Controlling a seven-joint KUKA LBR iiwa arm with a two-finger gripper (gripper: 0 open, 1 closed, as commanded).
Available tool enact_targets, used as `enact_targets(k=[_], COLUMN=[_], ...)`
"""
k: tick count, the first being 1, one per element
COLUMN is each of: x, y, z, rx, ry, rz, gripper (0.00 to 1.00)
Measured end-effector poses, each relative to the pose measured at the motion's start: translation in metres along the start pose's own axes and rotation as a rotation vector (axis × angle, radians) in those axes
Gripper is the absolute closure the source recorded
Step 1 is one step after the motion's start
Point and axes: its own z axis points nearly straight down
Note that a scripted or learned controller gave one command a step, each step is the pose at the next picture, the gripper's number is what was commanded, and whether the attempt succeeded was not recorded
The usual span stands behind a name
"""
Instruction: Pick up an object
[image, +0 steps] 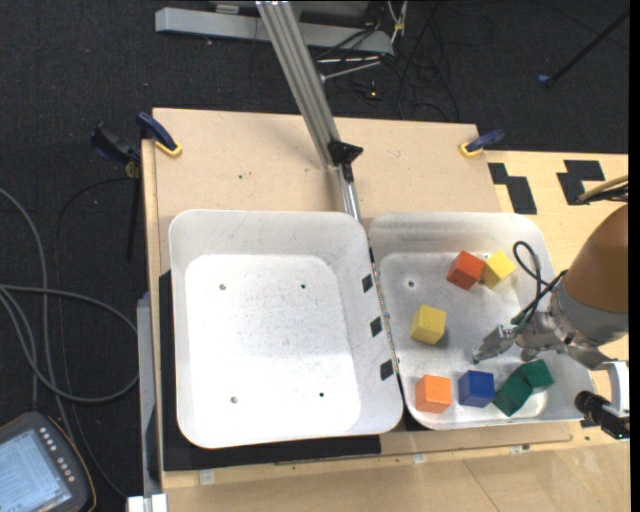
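Note:
The right bin holds several blocks. A red-orange block and a small yellow block touch at the back. A yellow cube sits mid-left. Along the front rim lie an orange cube, a blue cube and a green block. My gripper reaches in from the right and hangs low over bare bin floor, just above the blue cube and the green block and right of the yellow cube. I see nothing held in it.
The left bin lies beside the right one, their rims meeting in the middle. A metal pole slants down from the back to the bins' junction. Clamps sit at the bench's back corners. A black cable loops off the wrist.

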Motion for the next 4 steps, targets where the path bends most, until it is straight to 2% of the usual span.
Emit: enact_targets(k=[1, 2, 3, 4], x=[0.0, -0.007, 0.001, 0.001], y=[0.001, -0.003, -0.003, -0.001], z=[-0.011, -0.057, -0.117, -0.14], rx=[-0.003, -0.006, -0.008, -0.005], ry=[-0.001, -0.002, -0.003, -0.002], rz=[0.0, 0.001, -0.004, -0.004], gripper=[1.0, 1.0, 1.0, 1.0])
